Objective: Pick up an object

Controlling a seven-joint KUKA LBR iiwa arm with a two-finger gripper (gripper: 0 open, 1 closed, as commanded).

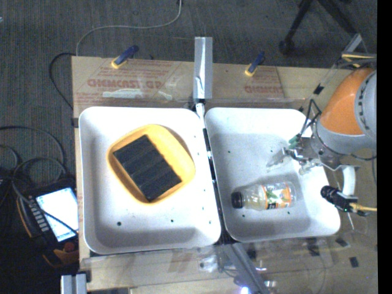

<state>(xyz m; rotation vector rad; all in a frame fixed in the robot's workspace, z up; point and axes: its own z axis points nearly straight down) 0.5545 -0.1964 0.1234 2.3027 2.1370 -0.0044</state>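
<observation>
- Bins [98,225]: smooth white plastic, faintly glossy.
- Bottle [264,197]: clear glossy plastic, dark cap.
- Yellow dish [181,149]: smooth plastic, with a matt black ridged insert [147,167].
- Bench [92,81]: matt cardboard-like sheet.

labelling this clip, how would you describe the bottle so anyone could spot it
Find the right-hand white bin. The bottle lies on its side near that bin's front edge, dark cap pointing left. It is clear plastic with an orange-and-green label, unlike the yellow dish in the left bin.
</observation>
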